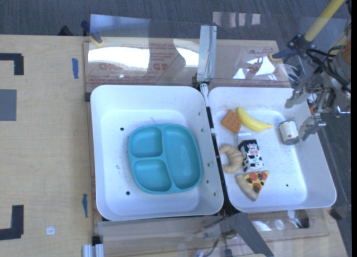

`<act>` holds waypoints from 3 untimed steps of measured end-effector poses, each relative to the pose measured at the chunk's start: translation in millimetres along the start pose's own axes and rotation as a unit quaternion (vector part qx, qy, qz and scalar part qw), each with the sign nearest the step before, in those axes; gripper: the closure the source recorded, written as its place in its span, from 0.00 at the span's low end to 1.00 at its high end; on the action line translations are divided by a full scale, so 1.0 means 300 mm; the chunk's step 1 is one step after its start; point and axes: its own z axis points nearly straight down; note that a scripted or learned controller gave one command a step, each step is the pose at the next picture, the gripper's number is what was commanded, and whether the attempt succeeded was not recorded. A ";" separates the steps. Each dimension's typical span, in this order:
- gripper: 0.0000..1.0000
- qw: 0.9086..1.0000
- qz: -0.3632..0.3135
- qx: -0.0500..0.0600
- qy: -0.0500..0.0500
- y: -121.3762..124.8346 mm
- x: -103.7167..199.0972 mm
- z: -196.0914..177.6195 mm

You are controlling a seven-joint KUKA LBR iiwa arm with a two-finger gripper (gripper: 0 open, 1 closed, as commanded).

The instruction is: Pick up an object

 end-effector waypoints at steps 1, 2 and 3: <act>0.00 0.996 0.084 -0.001 0.004 -0.002 0.263 0.301; 0.00 0.986 0.165 0.000 -0.004 0.233 0.072 0.594; 1.00 0.986 0.165 0.000 -0.009 0.233 0.062 0.551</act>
